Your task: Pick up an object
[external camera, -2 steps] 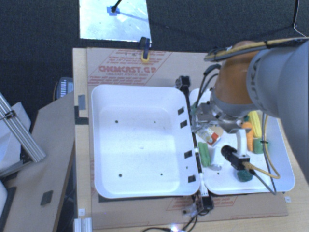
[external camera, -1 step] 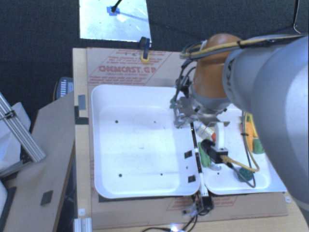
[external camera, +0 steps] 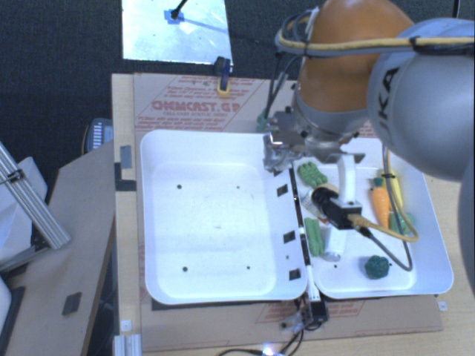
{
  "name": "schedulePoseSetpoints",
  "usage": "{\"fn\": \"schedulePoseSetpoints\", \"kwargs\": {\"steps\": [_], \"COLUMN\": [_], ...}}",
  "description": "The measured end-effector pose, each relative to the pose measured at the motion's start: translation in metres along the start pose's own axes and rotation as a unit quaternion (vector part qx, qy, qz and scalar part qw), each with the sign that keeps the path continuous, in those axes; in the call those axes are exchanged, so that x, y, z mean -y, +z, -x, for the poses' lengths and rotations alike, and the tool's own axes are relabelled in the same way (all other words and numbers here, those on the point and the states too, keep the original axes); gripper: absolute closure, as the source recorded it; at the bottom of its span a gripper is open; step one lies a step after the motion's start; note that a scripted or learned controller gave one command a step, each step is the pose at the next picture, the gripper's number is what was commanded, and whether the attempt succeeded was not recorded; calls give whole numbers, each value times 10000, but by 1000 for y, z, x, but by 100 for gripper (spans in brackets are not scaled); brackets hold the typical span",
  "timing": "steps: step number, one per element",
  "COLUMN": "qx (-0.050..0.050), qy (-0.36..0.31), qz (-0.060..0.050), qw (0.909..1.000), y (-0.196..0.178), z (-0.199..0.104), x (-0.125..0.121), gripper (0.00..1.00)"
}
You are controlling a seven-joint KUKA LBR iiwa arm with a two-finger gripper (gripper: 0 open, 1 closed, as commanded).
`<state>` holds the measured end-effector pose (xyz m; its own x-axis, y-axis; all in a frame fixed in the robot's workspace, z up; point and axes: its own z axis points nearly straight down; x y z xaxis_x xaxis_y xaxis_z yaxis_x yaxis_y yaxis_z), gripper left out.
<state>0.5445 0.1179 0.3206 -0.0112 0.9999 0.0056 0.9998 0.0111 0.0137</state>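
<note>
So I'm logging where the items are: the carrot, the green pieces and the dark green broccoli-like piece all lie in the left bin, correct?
Not quite. They are in the right bin, as the camera view shows: the carrot near its right side, the green pieces by the divider, the broccoli-like piece near the front.

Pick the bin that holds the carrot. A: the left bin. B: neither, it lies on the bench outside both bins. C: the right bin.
C: the orange carrot lies inside the right bin, near its far-right side, along with a green broccoli toward the front.
</note>
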Motion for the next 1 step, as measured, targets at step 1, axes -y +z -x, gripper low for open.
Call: {"fn": "schedulePoseSetpoints", "kwargs": {"steps": [1], "qx": [17], "qy": [-14], "qz": [-109], "qw": [9999], "y": [85], "z": [-94], "x": [47], "gripper": [100]}}
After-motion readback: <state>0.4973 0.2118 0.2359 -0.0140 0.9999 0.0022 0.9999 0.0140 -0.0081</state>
